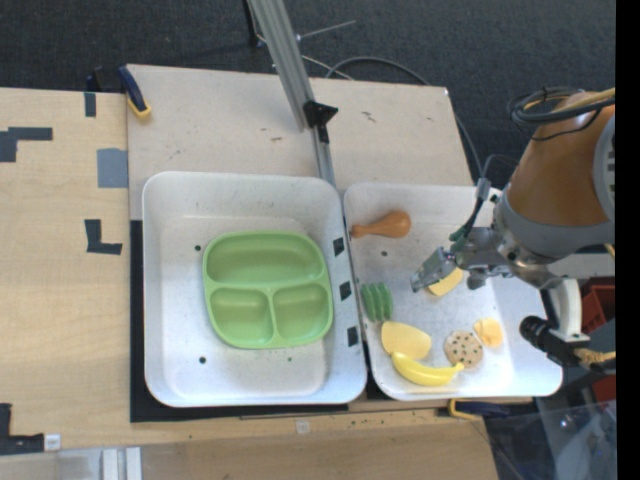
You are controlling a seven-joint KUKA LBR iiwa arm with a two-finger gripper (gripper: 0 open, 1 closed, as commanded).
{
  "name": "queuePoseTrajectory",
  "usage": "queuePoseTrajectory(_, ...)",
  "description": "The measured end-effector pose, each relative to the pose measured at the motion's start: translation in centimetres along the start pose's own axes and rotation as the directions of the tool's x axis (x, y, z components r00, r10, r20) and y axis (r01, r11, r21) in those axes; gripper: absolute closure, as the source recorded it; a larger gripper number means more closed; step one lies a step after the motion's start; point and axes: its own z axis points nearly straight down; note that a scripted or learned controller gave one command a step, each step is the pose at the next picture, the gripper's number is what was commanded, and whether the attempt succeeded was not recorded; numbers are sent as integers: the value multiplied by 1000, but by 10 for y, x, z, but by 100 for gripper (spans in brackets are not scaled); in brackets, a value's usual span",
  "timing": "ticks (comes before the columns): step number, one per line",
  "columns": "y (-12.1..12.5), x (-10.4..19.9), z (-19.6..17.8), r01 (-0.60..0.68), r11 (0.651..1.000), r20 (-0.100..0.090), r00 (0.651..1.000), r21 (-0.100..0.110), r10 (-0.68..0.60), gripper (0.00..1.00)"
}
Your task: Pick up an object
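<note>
Down at the near edge of the right bin (520, 378) a banana (425, 371), a pale yellow lemon-like piece (405, 340), a speckled cookie (463, 348) and a small orange chunk (489, 331) lie bunched together, loose toys scattered for picking. Just beyond, the pincer (440, 271) is down in the bin, clamped on a yellow wedge (446, 283), seemingly the chosen object. Farther off rests an orange drumstick-shaped toy (381, 226); the left bin (160, 268) carries a green divided tray (267, 288); no readable writing anywhere.

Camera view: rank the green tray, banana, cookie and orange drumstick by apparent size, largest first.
1. green tray, by far the largest.
2. banana and orange drumstick, too alike in length to rank.
3. cookie, the smallest.
</note>
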Motion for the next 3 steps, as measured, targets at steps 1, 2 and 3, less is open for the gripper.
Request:
queuePoseTrajectory(1, 0, 0, 0, 0, 1000, 0, 1000, 0, 0, 0)
queuePoseTrajectory(2, -3, 3, 64, -1, 1000, 0, 1000, 7, 1, 0)
queuePoseTrajectory(3, -6, -1, 109, -2, 1000, -1, 1000, 6, 2, 0)
